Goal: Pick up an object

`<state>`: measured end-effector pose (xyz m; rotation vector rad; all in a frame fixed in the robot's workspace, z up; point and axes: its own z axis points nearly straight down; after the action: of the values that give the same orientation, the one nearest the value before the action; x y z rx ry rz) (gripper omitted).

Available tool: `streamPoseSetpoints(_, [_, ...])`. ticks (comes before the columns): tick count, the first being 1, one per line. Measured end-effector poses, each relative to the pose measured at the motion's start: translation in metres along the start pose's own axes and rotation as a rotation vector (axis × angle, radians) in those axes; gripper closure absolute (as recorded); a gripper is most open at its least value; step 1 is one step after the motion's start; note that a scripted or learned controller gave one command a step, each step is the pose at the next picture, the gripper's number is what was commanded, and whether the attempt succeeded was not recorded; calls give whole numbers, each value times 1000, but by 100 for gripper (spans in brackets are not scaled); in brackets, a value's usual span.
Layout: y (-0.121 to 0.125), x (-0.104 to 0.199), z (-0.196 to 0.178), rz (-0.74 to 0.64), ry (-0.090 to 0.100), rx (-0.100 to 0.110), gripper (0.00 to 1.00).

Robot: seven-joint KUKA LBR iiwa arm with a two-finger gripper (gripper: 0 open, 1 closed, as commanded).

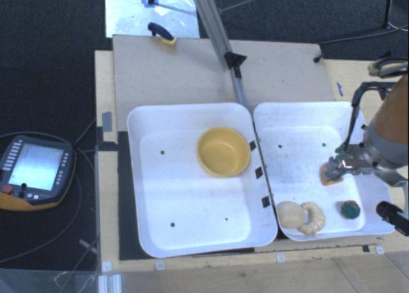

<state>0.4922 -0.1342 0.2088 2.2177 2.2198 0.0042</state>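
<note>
Two white bins sat side by side on the table (281, 71), the left bin (147, 177) holding a yellow bowl (223, 151) upright near its upper right corner, close to the shared edge. The right bin (287, 119) held three small things toward its lower and right parts: an orange object (331, 174) near the right wall, a dark green ball (349, 209) below and a little right of it, and a cream, curled pastry-like toy (301, 217) against the bottom wall, well left of the ball. The arm (390, 129) reached in from the right, and its pincer (340, 166) was down at the orange object, touching or just over it; the grey metal there hid the tips, so I could not tell whether the pincer was apart, together or clamped on anything. A cable looped from the arm down toward the pincer. Outside the bins, a tilted metal pole (214, 20) crossed the upper table, a blue-and-yellow clamp (162, 32) lay at its far edge, and a teach pendant (35, 172) with a lit screen rested on the dark floor at the left.
</note>
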Motion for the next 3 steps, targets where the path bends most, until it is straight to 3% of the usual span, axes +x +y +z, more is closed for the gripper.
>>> streamPoseSetpoints(3, [75,148,-4,-4,2,4,100])
